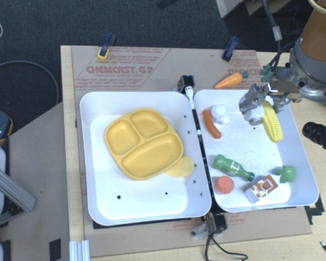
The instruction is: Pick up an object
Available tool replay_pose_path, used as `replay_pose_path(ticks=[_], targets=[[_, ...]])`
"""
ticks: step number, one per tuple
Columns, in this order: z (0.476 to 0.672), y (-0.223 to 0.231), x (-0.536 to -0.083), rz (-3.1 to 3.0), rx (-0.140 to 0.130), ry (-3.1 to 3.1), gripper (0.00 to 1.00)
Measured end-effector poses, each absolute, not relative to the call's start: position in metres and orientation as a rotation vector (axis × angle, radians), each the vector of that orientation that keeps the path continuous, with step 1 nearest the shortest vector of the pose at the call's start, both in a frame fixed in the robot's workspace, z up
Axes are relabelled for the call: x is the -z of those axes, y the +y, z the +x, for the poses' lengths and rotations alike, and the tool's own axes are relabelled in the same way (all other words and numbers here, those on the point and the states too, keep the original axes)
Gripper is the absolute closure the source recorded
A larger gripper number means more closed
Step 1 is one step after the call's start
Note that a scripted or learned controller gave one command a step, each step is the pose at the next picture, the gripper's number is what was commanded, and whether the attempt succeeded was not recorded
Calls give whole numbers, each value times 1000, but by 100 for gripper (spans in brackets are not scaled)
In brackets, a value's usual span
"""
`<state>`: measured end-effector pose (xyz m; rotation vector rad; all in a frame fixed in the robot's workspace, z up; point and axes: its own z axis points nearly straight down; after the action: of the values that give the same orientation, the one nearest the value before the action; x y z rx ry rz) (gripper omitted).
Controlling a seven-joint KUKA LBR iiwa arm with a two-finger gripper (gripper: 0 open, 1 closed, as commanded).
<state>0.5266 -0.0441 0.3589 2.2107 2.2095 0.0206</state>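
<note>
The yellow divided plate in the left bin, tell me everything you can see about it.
The yellow divided plate looks like matte plastic, rounded-rectangular, with three compartments: two small ones toward the far side and one long one nearer the camera. It lies flat and turned at an angle on the floor of the left bin. A pale yellow disc pokes out from under its near-right corner.

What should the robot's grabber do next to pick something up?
Probably lower a little onto the yellow toy corn cob. The grey two-finger gripper hovers in the right white bin, just beside the corn's upper end, with nothing visibly between its fingers. The corn is its nearest toy, with bare floor around it.
</note>
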Motion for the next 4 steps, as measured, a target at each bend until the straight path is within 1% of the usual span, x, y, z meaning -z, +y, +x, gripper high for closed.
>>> replay_pose_path(ticks=[1, 2, 3, 4], targets=[[476, 44, -281, 2218, 9, 2238, 100], [509, 52, -245, 2221, 5, 2226, 100], [479, 75, -322, 2214, -11, 2224, 100], [480, 137, -426, 2208, -22, 2227, 100]])
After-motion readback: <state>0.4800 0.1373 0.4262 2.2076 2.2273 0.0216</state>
